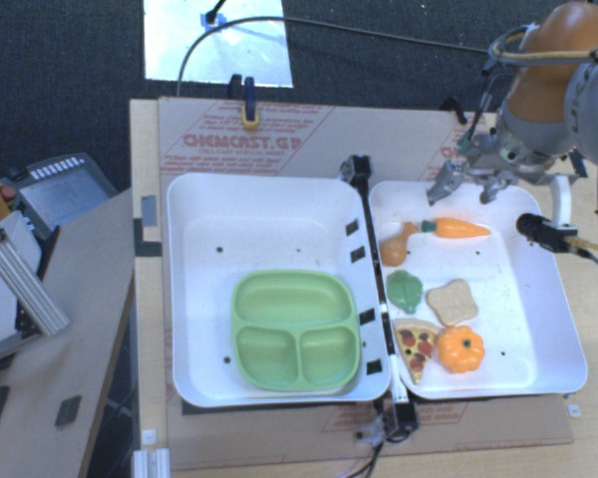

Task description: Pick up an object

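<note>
- The two-finger tool (465, 183) hangs at the upper right of the frame, over the far edge of the right-hand shallow white plastic bin (553, 312); its fingers are spread and pinch nothing.
- The nearest candidate, a small orange plastic toy carrot with a green stub (456, 229), lies flat just below the tool, long axis running left to right.
- It looks light, stiff and smooth, so it may slip or roll; a pinch across its thicker middle seems safest.
- Lower in the same bin lie a tan toy drumstick (398, 244), a green leafy toy (405, 291), a toy bread slice (451, 303), a toy pizza wedge (416, 346) and an orange toy pumpkin (459, 350).
- The left white bin (199, 267) holds a green divided plastic tray (295, 329).
</note>
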Controlling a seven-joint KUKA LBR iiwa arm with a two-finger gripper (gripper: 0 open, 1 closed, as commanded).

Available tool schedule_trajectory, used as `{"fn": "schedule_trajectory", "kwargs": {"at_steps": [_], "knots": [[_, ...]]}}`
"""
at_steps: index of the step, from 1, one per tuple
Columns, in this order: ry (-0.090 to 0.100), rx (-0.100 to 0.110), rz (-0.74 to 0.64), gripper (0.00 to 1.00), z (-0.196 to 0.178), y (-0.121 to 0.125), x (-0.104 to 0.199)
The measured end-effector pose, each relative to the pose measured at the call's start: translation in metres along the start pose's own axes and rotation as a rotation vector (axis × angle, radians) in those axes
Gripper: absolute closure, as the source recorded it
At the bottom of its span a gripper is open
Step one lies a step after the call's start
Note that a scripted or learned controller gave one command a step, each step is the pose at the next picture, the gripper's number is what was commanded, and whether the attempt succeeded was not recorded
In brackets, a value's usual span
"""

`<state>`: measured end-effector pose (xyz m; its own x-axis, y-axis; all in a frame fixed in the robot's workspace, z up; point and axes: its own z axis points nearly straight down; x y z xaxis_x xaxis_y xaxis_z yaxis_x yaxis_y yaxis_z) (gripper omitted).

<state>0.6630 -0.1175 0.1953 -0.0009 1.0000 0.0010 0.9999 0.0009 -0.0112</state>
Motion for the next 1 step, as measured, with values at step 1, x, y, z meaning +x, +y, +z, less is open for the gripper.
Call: {"fn": "schedule_trajectory", "kwargs": {"at_steps": [1], "knots": [[-0.001, -0.013, -0.002, 0.00, -0.0083, 0.0028, 0.0003]]}}
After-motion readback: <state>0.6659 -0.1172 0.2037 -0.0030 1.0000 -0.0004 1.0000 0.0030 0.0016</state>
